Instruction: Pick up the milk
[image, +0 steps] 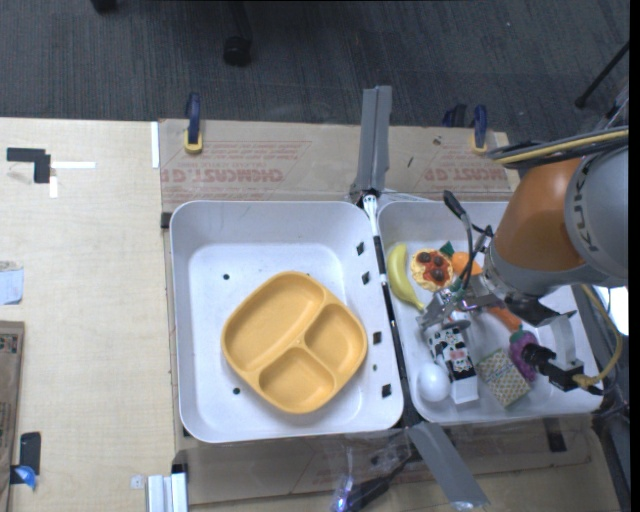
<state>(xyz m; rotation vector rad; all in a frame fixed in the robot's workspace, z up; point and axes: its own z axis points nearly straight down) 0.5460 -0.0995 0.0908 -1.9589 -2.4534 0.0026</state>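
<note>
The milk (456, 358) is a small white carton with black patches. It lies in the right bin (560, 405), left of centre, its long side running towards the front. My gripper (446, 312) hangs at the carton's far end, just above or touching it. The grey arm with its orange band (540, 225) comes in from the right and hides the bin's back right part. Whether the carton is between the jaws is not visible.
Around the milk lie a white egg (432, 383), a tan waffle-like block (503, 377), a purple item (522, 350), a banana (402, 275), a pizza slice (433, 265) and an orange carrot (505, 318). The left bin (200, 330) holds a yellow divided plate (294, 343).
</note>
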